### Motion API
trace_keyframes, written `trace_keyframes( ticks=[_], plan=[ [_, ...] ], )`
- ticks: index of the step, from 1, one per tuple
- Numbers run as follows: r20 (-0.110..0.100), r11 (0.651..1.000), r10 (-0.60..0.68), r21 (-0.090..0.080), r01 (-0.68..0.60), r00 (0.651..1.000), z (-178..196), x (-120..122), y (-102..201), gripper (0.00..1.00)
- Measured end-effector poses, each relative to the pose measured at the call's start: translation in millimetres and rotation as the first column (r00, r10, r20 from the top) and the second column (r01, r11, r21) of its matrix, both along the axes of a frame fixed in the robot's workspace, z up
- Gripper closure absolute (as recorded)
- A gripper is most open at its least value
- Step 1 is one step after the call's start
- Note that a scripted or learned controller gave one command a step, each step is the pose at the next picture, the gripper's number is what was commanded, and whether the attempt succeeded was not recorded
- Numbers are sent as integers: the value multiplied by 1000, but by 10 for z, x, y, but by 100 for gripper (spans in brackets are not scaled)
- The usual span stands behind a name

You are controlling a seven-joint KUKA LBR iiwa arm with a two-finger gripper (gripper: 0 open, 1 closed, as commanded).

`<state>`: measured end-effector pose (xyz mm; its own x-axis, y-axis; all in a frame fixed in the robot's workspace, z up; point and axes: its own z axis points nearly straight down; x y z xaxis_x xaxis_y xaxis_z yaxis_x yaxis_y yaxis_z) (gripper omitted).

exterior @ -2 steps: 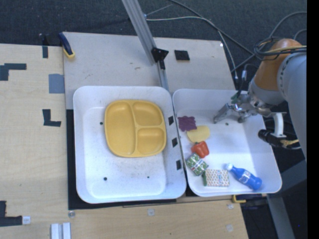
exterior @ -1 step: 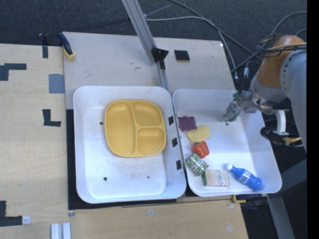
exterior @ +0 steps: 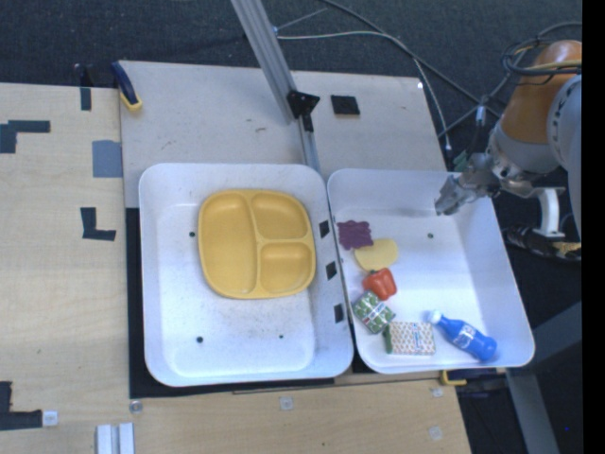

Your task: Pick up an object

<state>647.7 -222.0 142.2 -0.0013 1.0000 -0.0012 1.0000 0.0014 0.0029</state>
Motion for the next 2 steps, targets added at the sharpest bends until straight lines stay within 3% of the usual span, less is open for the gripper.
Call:
trace_keyframes(
  ticks=[1,2],
  plan=[
    [2,1000,1,-1,-1,1000,558,112,28,100],
    [1,1000,-1,0,1,1000,1046,38,-5,100]
  ],
)
